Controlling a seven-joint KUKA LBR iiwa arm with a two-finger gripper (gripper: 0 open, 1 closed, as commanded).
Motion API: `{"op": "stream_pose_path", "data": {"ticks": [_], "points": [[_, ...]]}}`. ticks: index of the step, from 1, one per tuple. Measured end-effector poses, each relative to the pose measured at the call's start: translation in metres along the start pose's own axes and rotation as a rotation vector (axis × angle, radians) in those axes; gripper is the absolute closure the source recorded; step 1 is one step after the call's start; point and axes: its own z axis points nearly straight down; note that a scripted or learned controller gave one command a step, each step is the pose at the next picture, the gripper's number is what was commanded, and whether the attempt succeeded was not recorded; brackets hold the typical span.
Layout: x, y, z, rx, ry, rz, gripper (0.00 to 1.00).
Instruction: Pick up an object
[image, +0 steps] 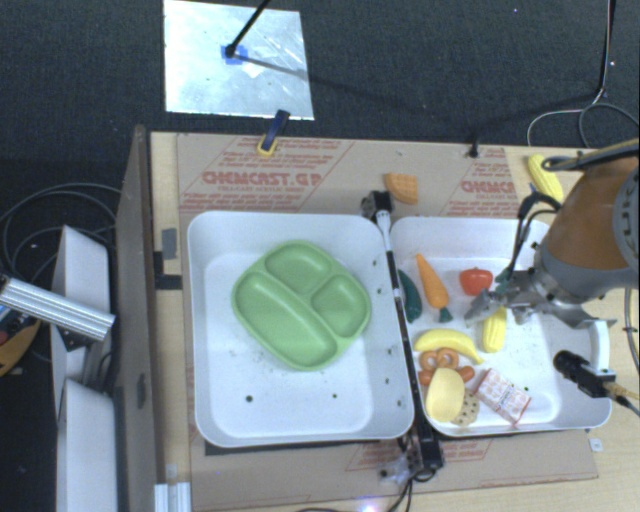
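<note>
1. The jaws (493, 306) hang low in the right bin (570, 415), just above or touching the corn (494, 329); whether they are spread or closed cannot be told here, and nothing is plainly seen between them.
2. The left bin (225, 400) holds a green tray (300, 303), broad and stiff. It looks like an awkward pick: too wide, with only its thin rim to pinch.
3. In the right bin, the banana (450, 344) lies near the middle. It is probably light hard plastic, smooth and curved, and best taken across its middle.
4. The carrot (432, 282) lies towards the divider. It tapers, so a grip at the thick end is likelier to hold.
5. The corn is the nearest target: small, light, probably rigid, with a ribbed skin that should slip less. Take it across its short width.
6. The box (503, 397) lies near the front wall. Its flat faces suit a pinch, though it may crush.
7. The tomato (476, 280) is round and glossy and likely to squirt out.
</note>
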Motion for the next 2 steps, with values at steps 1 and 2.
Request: {"op": "stream_pose_path", "data": {"ticks": [1,2], "points": [[-0.001,0.013,0.041,-0.004,-0.004,0.005,0.0],[-0.002,0.014,0.028,-0.009,-0.005,0.006,1.0]]}}
